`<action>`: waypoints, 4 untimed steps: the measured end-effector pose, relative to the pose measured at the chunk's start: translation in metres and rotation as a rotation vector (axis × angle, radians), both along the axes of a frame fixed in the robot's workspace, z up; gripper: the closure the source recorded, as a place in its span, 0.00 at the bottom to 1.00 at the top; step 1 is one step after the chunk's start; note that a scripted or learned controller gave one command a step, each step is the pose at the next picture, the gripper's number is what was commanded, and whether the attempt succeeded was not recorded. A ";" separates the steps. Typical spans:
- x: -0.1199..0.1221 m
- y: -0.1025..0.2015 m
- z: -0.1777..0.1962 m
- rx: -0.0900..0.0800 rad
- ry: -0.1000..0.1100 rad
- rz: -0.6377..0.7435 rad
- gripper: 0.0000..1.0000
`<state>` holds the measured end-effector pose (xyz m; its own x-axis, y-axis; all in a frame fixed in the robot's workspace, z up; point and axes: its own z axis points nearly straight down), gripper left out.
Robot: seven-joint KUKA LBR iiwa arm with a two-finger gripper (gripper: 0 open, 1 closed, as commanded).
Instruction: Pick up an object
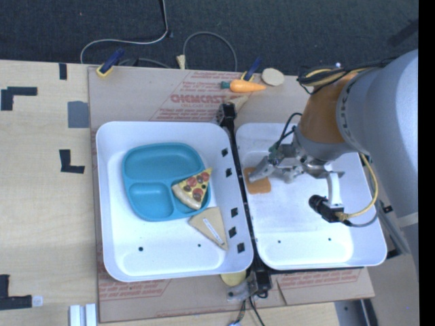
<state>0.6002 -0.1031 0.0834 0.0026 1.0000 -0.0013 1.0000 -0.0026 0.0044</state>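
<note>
In the right bin [326, 250] an orange-brown flat piece [259, 185] lies near the left wall. My gripper [266, 170] hangs right over its upper edge, reaching in from the right; the arm's wrist hides much of it. In the left bin [115, 250] a blue divided plate [153, 182] carries a pizza slice [192, 189] on its right edge. A tan wedge-shaped piece [211, 226] lies just below the plate on the bin floor.
A toy carrot [245, 85] and a pale round disc [272, 77] lie on the cardboard behind the bins. Black clips run along the divider [234, 175] between the bins. A cable with a black connector [326, 209] dangles from the wrist over the right bin.
</note>
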 end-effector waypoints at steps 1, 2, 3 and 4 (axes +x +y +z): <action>0.048 -0.055 0.037 -0.003 -0.002 0.002 0.00; 0.011 0.002 0.003 -0.003 0.000 0.005 0.00; 0.071 -0.028 0.023 -0.001 -0.001 0.004 0.00; 0.023 0.008 0.003 -0.002 -0.001 0.004 0.00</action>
<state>0.6234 -0.0950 0.0864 -0.0015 1.0000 -0.0037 1.0000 0.0016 0.0056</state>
